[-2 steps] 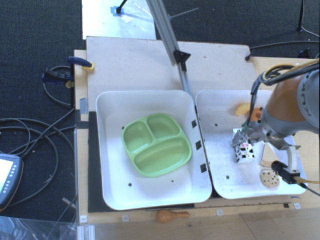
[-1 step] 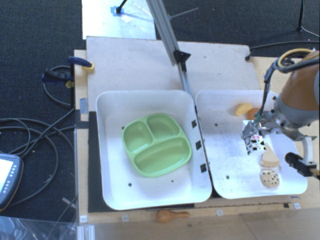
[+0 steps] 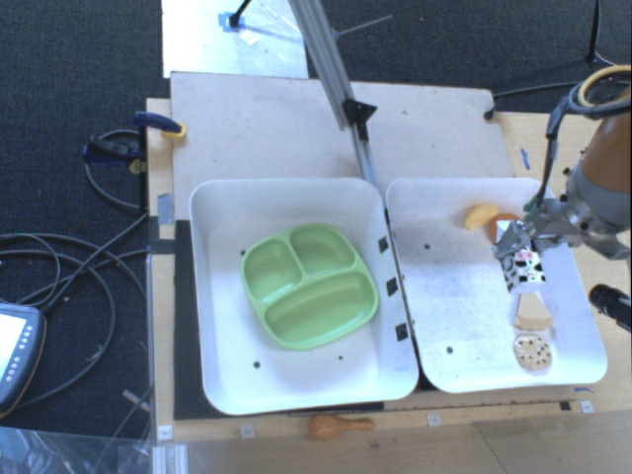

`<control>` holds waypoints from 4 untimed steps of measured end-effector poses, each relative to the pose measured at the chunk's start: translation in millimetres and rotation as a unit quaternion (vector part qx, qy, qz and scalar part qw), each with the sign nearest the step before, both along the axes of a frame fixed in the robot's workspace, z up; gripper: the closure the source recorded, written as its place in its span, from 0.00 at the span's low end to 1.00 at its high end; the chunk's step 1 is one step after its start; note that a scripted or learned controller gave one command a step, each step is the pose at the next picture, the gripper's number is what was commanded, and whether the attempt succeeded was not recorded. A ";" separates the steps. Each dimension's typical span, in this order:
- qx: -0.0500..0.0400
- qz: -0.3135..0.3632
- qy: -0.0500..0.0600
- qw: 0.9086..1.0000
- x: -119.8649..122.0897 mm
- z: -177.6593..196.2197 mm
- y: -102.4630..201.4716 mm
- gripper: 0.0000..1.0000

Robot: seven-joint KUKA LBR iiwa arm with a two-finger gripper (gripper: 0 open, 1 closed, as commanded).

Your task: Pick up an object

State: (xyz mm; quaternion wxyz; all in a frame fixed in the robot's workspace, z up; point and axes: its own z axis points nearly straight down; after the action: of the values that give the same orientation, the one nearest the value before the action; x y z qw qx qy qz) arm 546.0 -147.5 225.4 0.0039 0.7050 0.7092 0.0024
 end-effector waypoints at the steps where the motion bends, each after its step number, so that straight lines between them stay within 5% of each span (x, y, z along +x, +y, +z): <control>1: 0.000 0.001 0.001 1.000 1.7 44.7 -0.3 1.00; 4: 0.002 0.003 0.004 1.000 45.8 12.3 178.8 1.00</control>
State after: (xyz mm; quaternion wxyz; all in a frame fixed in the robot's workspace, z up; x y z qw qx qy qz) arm 591.8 31.3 237.6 -0.0003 0.7031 0.7111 0.0013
